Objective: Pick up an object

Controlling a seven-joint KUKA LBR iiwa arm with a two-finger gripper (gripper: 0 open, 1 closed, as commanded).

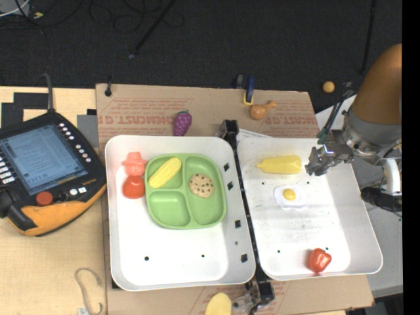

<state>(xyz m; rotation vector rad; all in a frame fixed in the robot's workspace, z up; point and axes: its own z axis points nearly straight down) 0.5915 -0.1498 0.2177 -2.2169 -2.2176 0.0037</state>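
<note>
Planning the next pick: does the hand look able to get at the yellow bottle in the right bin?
Probably yes. The hand hangs just right of the bottle, which lies alone near the bin's top, with nothing over it; the egg sits apart below it.

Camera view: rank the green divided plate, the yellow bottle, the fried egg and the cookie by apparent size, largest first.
1. green divided plate
2. yellow bottle
3. fried egg and cookie: too alike to rank, the egg perhaps slightly bigger.
</note>
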